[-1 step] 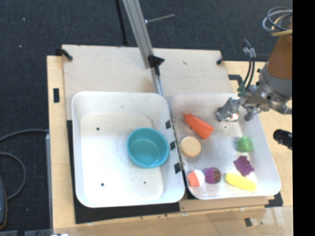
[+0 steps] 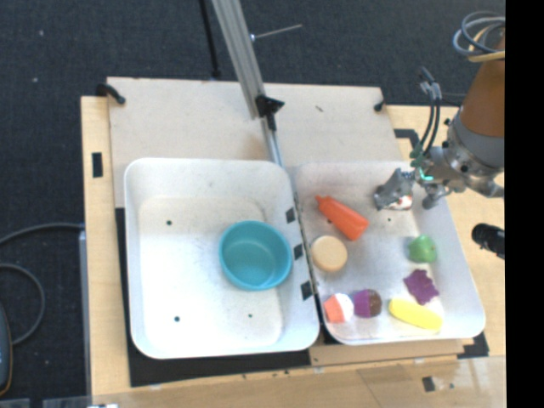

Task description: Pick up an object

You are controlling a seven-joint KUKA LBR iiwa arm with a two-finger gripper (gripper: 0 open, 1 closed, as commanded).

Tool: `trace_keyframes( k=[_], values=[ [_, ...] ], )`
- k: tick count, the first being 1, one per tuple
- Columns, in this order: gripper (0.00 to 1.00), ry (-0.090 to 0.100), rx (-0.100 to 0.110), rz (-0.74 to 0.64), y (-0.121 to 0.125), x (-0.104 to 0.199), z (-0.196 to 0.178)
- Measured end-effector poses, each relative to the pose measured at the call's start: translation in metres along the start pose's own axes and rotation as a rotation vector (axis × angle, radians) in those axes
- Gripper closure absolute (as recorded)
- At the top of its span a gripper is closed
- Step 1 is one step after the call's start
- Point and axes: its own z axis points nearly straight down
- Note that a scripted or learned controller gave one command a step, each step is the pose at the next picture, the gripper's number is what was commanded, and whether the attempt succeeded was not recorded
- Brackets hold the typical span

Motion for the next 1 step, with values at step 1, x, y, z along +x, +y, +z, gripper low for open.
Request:
trace_keyframes(
  k=[1],
  values=[
    [0.0, -0.002, 0.006, 0.003, 0.0043, -0.0004, 0.0433]
  ],
)
